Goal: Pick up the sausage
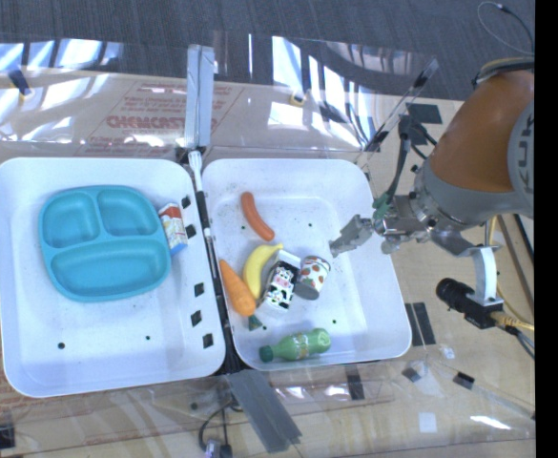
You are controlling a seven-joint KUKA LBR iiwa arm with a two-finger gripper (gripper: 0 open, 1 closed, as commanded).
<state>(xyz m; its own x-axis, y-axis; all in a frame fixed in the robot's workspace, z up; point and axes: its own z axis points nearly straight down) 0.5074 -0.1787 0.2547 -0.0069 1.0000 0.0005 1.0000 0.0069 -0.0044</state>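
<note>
White bins sit side by side on the counter (469,389): the left bin (31,351) holds a blue divided plate (102,241) with a small carton (173,227) at its edge, and the right bin (379,322) holds the clutter. The arm (484,146) reaches in from the right, its hand (347,239) hanging above the right bin's right side, well apart from the sausage (256,216); I cannot tell whether it is clenched or released. The sausage lies alone toward the back of that bin, slanted, with bare floor around it. Just below it, though, a banana (258,267), a carrot (237,288), a cow-patterned carton (280,285) and a small can (312,275) crowd together, with a green bottle (298,345) nearer the front. A descent landing short could catch the banana instead; a grip across the sausage's rounded side may roll it away.
</note>
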